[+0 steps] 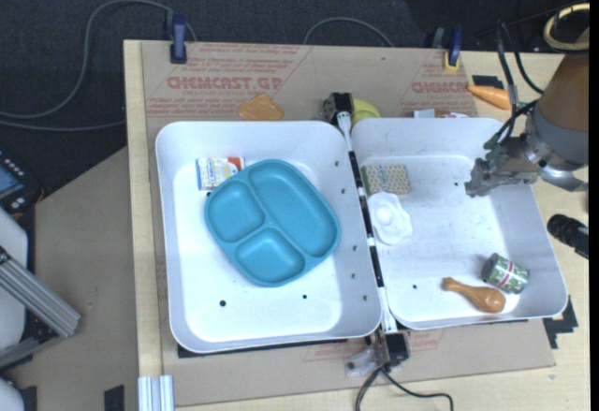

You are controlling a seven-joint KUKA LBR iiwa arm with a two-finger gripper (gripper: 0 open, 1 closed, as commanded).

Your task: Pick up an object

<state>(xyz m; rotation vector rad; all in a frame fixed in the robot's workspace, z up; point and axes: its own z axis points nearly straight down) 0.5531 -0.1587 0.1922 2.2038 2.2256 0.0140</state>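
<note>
Metal gripper (479, 177) over right bin (440, 142), upper right part; finger state can't be told. Nothing seen held. Below it: small green-labelled can (506, 273) on its side, beside tan wooden pear-shaped piece (475, 294). Bin's left: speckled square sponge (387, 179), crumpled white lump (387, 218). Left bin (281, 320): smooth blue three-compartment tray (270, 222), small carton (217, 170).

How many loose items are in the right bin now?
4: a patterned pad at its upper left, a white object below that, a small can and a wooden piece near the lower right.
</note>
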